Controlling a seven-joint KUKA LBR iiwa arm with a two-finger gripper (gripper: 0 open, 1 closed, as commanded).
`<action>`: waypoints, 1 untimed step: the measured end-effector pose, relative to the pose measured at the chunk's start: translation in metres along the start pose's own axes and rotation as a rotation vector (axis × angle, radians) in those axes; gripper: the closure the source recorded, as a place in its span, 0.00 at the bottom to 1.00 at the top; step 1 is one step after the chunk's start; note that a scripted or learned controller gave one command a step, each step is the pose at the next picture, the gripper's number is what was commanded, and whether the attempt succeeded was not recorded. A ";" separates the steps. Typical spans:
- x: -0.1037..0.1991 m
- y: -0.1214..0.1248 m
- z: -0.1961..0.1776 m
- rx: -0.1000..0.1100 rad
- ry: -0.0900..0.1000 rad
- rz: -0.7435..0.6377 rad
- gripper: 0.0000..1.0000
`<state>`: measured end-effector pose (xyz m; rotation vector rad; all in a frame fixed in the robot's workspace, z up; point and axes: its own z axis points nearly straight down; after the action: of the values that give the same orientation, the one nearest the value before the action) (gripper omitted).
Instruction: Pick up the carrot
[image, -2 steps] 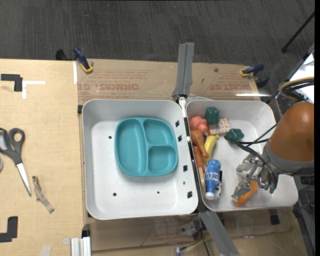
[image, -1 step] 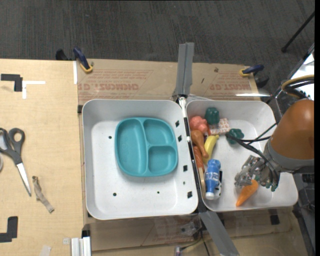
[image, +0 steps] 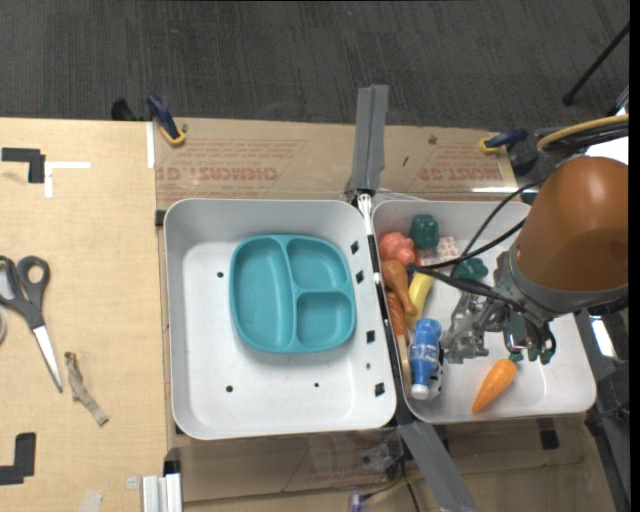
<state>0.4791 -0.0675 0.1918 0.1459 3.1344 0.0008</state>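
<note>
A: Gripper status?

B: My gripper (image: 478, 335) hangs over the right bin (image: 570, 395), near its middle, under my orange wrist band. The metal parts and cables there are a tangle from this angle, so I can't tell how wide it stands. Nothing visibly held.

A: Carrot?

B: The carrot (image: 494, 384) lies on the right bin's floor, near side, tilted, thick end up-right toward the gripper, tip pointing near-left. It sits just beside and below the gripper hardware; contact or gap, can't tell.

A: Around it?

B: Just left of it, a blue-and-white bottle (image: 424, 357) standing by the bin's left wall. Farther along that wall: a yellow piece (image: 418, 290), an orange-red item (image: 398, 295), a pink one (image: 394, 245), and a dark green one (image: 424, 231) at the far end. Another green piece (image: 468, 269) sits near my cables.

A: Other bin?

B: The left bin (image: 200, 390) holds a teal divided plate (image: 293, 293), three compartments. Well apart from the carrot.

A: Bench?

B: Scissors (image: 30, 305) on the wooden top far left.
</note>
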 end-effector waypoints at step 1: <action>0.000 0.000 0.000 0.000 0.000 0.000 0.00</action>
<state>0.4791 -0.0675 0.1918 0.1459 3.1346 0.0006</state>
